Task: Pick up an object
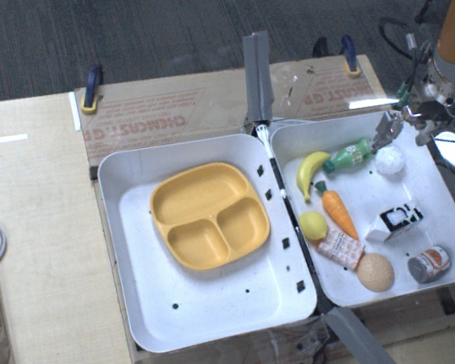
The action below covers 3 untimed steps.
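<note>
A: Start big. What's on the bench?

B: Two white bins. The left bin [133, 260] carries a yellow divided plate [209, 215]. The right bin [450, 210] carries the small goods: a green bottle [348, 157], a banana [310, 173], a carrot [338, 213], a white ball [389, 161], a lemon [313, 224], a brown egg-shaped thing [375, 272], a can [430, 264], a black-and-white carton [396, 221] and a red-and-white packet [341, 248]

A: And the claw?

B: The gripper [390, 127] hangs over the right bin's far right corner with nothing between its tips; how wide it stands I cannot tell

A: What lies nearest it?

B: The white ball, just below the tips toward the camera, and the green bottle, just to the left. The bottle's long axis runs left to right, cap end toward the claw, so I judge either one the likely pick, each needing a short drop
</note>
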Each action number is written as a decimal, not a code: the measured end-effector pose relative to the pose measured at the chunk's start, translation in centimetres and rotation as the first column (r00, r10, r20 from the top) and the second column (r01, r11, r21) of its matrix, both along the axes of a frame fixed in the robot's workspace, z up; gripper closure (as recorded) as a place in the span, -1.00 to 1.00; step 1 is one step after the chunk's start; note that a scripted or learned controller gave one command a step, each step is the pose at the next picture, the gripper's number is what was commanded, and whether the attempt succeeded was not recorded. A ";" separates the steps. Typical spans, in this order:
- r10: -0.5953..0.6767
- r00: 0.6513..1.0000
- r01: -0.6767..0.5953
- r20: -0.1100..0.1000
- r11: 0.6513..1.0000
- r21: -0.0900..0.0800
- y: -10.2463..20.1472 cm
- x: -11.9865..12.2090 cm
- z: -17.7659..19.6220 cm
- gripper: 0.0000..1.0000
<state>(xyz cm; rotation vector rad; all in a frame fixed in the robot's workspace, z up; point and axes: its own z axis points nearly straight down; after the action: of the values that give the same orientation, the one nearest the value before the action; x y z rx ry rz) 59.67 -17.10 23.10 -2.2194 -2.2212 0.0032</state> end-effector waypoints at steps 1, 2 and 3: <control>0.043 0.999 -0.043 0.002 0.999 -0.001 -4.6 -3.0 2.6 -1.00; 0.131 0.991 -0.131 0.001 0.991 0.001 -0.6 -3.0 -11.4 -1.00; 0.115 0.993 -0.115 0.000 0.993 0.001 5.8 -7.1 -14.0 -1.00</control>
<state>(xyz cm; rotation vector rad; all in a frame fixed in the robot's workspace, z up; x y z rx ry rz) 52.58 -11.32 9.09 -2.0879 -2.3447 0.0026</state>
